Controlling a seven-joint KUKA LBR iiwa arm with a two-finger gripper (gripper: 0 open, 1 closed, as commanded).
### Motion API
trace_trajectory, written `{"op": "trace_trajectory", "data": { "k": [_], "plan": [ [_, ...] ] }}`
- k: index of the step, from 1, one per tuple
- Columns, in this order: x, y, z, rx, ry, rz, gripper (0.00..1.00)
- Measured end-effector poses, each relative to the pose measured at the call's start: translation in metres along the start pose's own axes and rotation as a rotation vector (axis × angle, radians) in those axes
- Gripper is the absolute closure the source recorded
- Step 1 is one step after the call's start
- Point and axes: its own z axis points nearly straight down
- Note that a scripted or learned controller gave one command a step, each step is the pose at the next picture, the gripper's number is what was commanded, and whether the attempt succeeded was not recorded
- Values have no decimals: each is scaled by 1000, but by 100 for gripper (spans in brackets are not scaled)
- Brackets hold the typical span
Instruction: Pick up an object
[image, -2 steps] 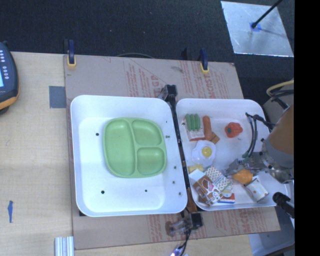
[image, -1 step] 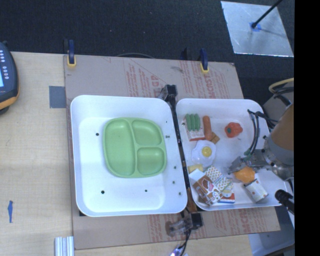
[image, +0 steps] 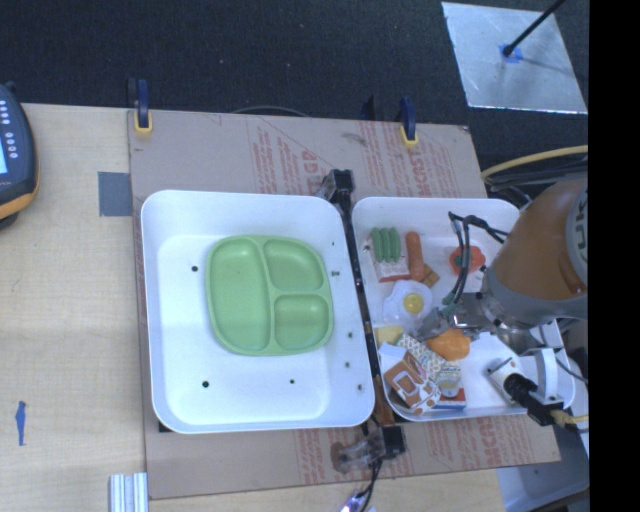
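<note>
The left bin (image: 180, 300) holds a green divided plate (image: 270, 295). In the right bin (image: 400, 212) the arm (image: 540, 260) reaches down, with its gripper (image: 447, 322) low among the small toy foods, touching an orange piece (image: 452, 345). I cannot tell if it is open or closed. A fried egg (image: 412, 299) lies just left of it.

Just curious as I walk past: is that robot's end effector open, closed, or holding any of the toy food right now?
End effector: cannot be told; it is low in the right bin, beside the orange toy.
</note>
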Motion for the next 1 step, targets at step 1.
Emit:
{"op": "trace_trajectory", "data": {
  "k": [1],
  "plan": [
    [83, 27, -105, -7, 0, 0, 100]
  ]
}}
